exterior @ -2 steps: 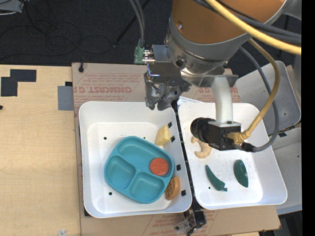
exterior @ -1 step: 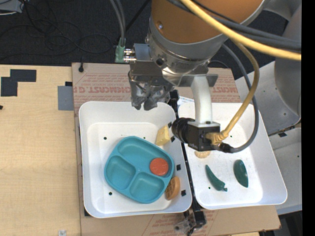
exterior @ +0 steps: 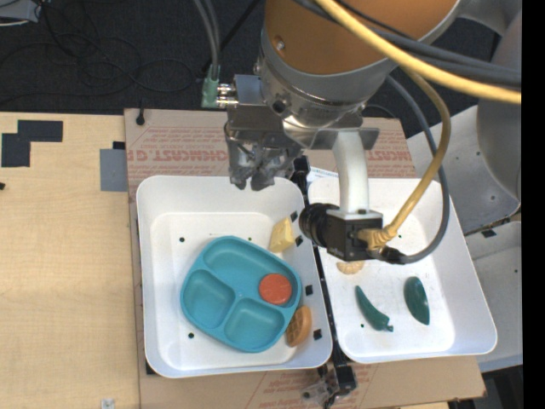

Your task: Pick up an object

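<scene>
Nearest the lens looms the arm's orange band (exterior: pixel 341 15), broad across the top of the view, with the grey wrist just below it. From that wrist the gripper (exterior: pixel 260 167) hangs over the back rim of the left bin (exterior: pixel 157 271), above bare white floor and touching none of the objects. Whether it is released or clenched cannot be told from this angle; nothing shows in its grasp.

Beside it a white cylinder (exterior: pixel 351 173) runs down to a black housing (exterior: pixel 336 231) that sits over the divide between the two bins, and a yellow cable (exterior: pixel 426 177) loops from it up to the arm.

Loose objects lie in both bins. A blue divided plate (exterior: pixel 223 309) takes up the middle of the left bin, with a round orange-red piece (exterior: pixel 275 289) resting in one of its compartments. A pale yellow chunk (exterior: pixel 283 235) lies just beyond the plate's far right edge, and a brown bun-like piece (exterior: pixel 298 325) touches its near right edge.

Over in the right bin (exterior: pixel 460 313), two dark teal pieces (exterior: pixel 372 308) (exterior: pixel 416 300) lie near each other but apart, and a tan piece (exterior: pixel 349 267) peeks out from under the black housing.

Both bins stand on a cardboard sheet (exterior: pixel 170 147) on the light wooden bench (exterior: pixel 60 271).
</scene>
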Motion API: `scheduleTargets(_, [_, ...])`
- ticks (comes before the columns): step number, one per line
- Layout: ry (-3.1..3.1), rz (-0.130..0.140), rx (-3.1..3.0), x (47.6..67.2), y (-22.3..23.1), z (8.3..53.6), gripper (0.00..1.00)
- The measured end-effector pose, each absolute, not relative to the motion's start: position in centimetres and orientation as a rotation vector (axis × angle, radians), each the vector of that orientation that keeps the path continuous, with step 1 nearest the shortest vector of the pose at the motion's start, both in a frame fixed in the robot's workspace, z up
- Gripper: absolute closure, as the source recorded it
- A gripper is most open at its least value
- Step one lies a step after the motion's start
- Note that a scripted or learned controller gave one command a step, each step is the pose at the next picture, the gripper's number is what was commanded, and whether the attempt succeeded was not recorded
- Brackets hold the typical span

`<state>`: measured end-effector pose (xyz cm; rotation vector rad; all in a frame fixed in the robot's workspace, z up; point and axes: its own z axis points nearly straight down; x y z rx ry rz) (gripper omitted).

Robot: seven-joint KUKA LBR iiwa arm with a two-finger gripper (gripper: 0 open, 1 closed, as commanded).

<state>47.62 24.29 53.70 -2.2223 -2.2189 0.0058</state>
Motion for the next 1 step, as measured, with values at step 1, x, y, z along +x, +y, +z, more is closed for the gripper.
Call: scheduleTargets(1, [-2.219, 0.006, -2.223, 47.63, 24.28, 53.70, 1.00])
